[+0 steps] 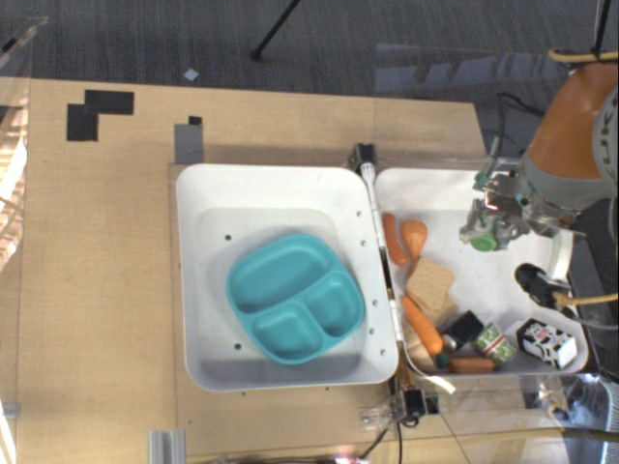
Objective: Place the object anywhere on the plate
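Gripping a small green object point(483, 241) between its metal fingers, the gripper point(486, 228) is hanging over the upper part of the right bin point(440, 184), below the arm's orange band point(571, 124). Smooth white plastic is forming both shallow bins. Lying in the right one are two carrots point(423, 325), a sausage point(393, 240), an orange pear-shaped piece point(414, 236), a tan slice of bread point(430, 285), a small green can point(494, 343) and a black-and-white cow-patterned box point(547, 341). Sitting in the left bin point(208, 259) is the teal plate point(295, 298), rounded and divided into three compartments. Pale wood is making up the bench point(92, 288), with dark grey carpet point(193, 22) beyond.
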